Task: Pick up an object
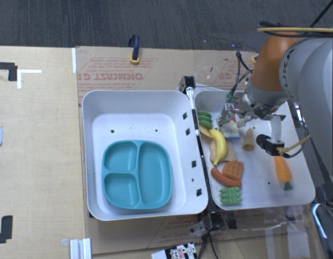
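Observation:
Toy foods lie in the right bin [296, 197]: a yellow banana [217, 144], a green ridged piece [205, 117], a waffle [233, 170], a red sausage [224, 178], a green pea pod [230, 196], an orange carrot [283, 170] and a tan cone [248, 139]. My gripper [231, 116] is low over the bin's far left part. It hangs just above a small blue and white item [229, 129], between the banana and the cone. Nothing visibly hangs from it.
The left bin [134, 107] holds a teal divided plate [137, 174]. The wall between the two bins [194, 144] runs close to the left of the banana. A blue and yellow clamp [134, 48] sits on the cardboard behind the bins.

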`<state>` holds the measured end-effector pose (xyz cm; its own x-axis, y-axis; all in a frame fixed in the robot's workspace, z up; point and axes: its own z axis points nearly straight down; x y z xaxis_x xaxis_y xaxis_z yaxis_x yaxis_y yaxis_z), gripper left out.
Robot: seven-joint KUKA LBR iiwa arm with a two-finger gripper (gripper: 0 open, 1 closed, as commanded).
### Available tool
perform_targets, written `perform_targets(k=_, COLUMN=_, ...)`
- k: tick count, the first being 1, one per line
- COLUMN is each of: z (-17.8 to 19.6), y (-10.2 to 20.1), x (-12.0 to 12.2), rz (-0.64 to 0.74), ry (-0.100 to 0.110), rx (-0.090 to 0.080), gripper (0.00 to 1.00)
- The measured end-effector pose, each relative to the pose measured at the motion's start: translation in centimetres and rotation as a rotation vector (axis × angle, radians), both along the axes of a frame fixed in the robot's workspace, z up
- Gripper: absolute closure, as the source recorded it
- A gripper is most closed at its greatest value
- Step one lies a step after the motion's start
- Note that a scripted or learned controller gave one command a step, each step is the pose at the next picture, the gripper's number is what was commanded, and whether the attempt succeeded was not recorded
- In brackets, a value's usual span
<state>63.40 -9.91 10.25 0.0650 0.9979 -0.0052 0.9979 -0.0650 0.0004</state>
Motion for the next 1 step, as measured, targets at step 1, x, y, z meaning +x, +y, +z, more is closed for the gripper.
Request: perform_targets(k=1, z=8.89, y=4.51, x=-4.16, rz=0.071, ry=0.002, rx=0.004, gripper=1.00)
